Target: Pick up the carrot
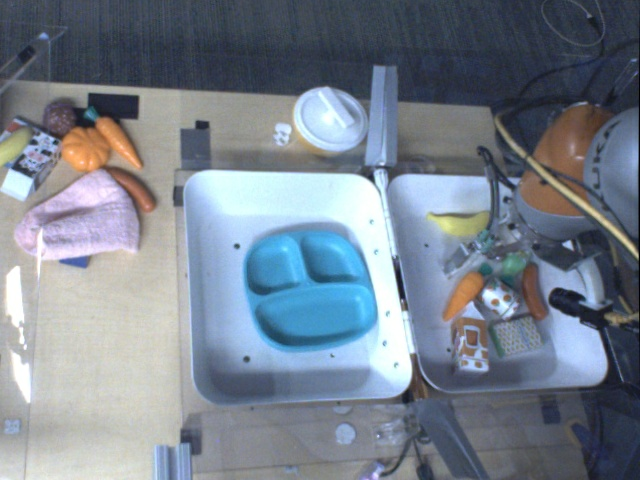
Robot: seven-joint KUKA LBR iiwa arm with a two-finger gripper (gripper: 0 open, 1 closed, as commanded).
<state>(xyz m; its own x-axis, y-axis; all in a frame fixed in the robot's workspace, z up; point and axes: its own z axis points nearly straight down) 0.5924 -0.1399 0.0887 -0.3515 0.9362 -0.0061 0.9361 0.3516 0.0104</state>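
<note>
The carrot (pixel 463 295) lies in the right bin (pixel 585 368), orange, with its green top (pixel 511 265) pointing up and to the right. My gripper (pixel 487 251) hangs over the middle of that bin, just above and beside the carrot's green end. The view does not show the carrot between the fingers. The grey arm with its orange band (pixel 562 155) comes in from the right and hides part of the bin's far right side.
Around the carrot lie a banana (pixel 460 224), a brown sausage (pixel 534 294), a small carton (pixel 470 346) and a green-patterned packet (pixel 515 336). The left bin (pixel 210 268) holds a blue divided plate (pixel 312 288). On the bench at left are a pink cloth (pixel 80 218) and more toy food, including another carrot (pixel 120 141).
</note>
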